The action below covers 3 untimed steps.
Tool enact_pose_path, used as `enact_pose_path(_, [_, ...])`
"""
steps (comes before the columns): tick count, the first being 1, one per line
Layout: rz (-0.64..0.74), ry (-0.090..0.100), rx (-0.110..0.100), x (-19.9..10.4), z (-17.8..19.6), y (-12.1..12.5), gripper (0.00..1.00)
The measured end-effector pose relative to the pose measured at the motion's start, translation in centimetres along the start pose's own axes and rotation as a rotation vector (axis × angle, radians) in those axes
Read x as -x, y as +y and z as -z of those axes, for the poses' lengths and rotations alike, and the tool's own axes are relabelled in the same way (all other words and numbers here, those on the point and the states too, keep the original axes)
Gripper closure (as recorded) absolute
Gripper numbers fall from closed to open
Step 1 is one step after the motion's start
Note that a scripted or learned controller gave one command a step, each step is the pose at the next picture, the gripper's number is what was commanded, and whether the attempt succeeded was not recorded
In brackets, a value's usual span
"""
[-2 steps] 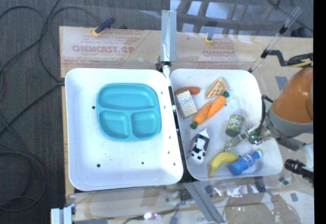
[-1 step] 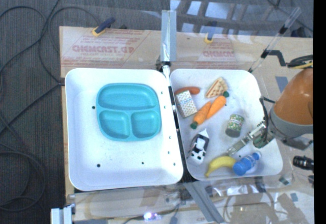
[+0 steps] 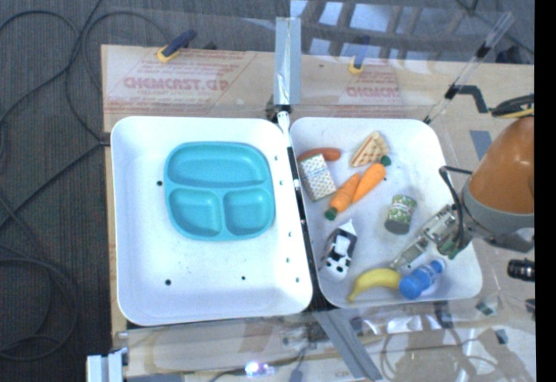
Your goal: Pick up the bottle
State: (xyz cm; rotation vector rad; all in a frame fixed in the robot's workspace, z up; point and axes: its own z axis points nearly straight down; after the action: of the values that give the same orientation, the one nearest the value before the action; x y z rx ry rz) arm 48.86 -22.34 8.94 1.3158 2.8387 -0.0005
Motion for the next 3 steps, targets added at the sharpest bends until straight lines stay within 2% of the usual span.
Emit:
enact_pose_path(1, [0.437,-0.002,0.007,0.0,0.0,0.3,0.0])
enact_pose_path(2, [0.79,-0.012,0.023,-0.4,0.2,1.5,0.0])
enact_pose_path(3, [0.924,0.012,0.002,-0.4,1.7,3.8,0.0])
